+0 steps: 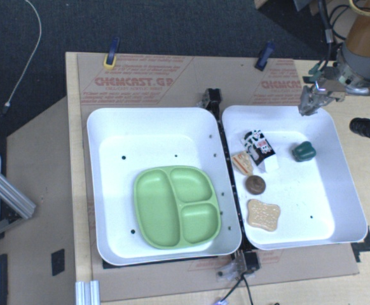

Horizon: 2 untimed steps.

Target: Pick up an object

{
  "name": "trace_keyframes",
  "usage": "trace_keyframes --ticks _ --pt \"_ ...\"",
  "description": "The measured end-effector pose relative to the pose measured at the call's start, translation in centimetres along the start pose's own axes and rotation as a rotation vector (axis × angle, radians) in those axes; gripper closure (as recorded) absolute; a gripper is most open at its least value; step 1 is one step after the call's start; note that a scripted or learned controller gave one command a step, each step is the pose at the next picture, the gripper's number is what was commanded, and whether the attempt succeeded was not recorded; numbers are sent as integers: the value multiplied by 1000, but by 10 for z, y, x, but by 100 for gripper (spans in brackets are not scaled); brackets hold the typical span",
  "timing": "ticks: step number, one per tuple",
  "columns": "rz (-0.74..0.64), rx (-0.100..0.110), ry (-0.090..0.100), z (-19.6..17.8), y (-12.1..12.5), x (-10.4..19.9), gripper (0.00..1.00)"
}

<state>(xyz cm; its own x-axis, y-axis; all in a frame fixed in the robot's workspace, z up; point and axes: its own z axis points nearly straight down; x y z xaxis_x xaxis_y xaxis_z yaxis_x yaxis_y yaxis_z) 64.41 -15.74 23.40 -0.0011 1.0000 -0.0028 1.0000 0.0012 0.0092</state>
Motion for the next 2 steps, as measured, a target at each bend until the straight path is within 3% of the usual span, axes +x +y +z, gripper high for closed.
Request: trace_keyframes --ticks 2 --pt "-3 14 6 19 -42 101 100"
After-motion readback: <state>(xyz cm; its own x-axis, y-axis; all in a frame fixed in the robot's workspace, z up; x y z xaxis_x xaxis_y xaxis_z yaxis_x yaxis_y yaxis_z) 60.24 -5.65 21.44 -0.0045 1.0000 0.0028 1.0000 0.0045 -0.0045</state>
